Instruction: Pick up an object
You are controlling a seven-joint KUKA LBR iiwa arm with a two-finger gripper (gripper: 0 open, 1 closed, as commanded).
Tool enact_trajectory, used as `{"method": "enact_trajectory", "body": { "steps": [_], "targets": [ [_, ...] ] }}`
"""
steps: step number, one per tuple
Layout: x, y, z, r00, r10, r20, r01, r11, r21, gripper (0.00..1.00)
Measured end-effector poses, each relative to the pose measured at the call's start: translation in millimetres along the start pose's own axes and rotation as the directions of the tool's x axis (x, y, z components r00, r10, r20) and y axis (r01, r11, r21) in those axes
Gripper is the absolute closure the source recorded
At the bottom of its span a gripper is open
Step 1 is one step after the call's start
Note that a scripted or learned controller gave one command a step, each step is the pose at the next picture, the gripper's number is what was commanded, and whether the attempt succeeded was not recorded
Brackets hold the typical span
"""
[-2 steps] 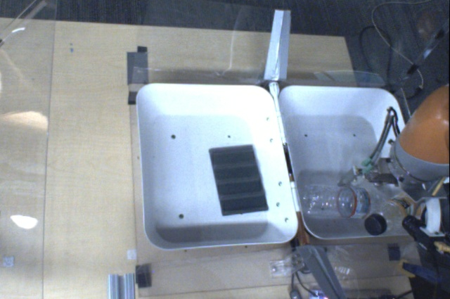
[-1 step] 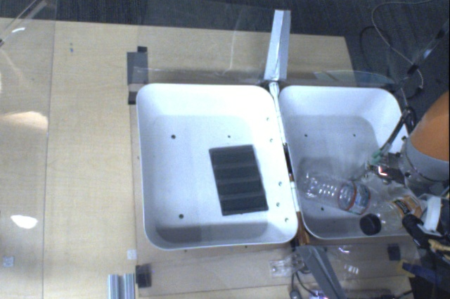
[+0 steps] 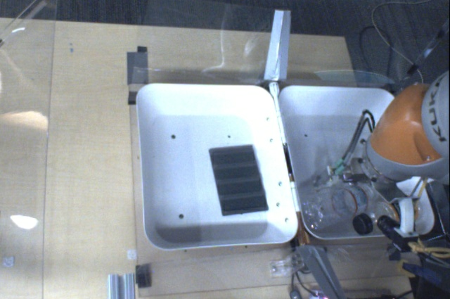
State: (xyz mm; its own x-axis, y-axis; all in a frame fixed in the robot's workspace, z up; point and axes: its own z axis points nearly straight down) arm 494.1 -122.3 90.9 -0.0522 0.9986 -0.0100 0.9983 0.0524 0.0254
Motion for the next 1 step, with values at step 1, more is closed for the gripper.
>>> {"method": "enact_trajectory", "body": {
  "steps": [1],
  "targets": [
    [29.3, 43.5, 1.8, 0.999, -0.053, -0.008, 0.053, 0.999, 0.008, 0.00]
  ]
}}
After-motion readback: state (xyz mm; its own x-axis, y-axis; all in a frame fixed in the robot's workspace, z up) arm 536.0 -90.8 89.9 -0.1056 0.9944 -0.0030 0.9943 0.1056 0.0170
